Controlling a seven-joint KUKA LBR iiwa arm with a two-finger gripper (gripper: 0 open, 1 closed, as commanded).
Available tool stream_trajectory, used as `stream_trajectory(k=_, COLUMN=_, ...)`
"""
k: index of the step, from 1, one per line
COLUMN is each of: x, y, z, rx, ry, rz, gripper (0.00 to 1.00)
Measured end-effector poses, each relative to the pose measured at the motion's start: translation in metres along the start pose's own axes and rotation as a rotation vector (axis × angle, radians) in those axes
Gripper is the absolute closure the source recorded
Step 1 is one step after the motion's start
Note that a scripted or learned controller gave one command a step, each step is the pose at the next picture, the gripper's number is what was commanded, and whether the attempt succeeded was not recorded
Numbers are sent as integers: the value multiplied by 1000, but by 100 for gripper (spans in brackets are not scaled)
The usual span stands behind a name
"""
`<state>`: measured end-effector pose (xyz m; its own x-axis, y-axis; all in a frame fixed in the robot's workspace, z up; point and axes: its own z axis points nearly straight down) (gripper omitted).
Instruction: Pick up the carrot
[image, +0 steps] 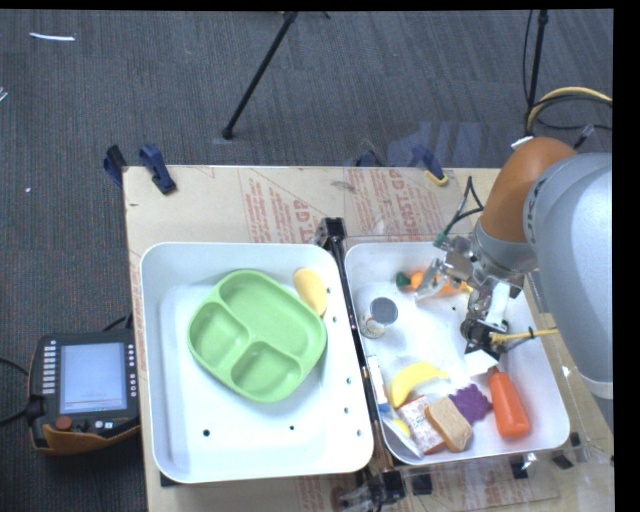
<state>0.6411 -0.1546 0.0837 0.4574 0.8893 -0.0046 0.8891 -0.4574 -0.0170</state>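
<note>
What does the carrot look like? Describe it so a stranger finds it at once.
Look in the right white bin, at its far end, left of the gripper. The carrot is the small orange piece with a green tip; the larger orange-red item at the near right has no green.

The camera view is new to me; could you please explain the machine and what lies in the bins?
One camera looks down at a slant on two bins. The grey arm reaching in from the right is a robot; its claw sits in the right bin at an orange thing with a green end, probably the carrot. Whether it is gripped is unclear. Nearby lie a grey can, a banana, a purple piece, bread and an orange-red tube. The left bin holds a green plate and a yellow fruit.
</note>
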Motion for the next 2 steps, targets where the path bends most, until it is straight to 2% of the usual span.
stream_trajectory(k=1, x=-11, y=9, z=-2, rx=-9, ry=5, rz=287, gripper=0)
stream_trajectory(k=2, x=-9, y=8, z=-12, rx=-7, ry=2, rz=278, gripper=100)
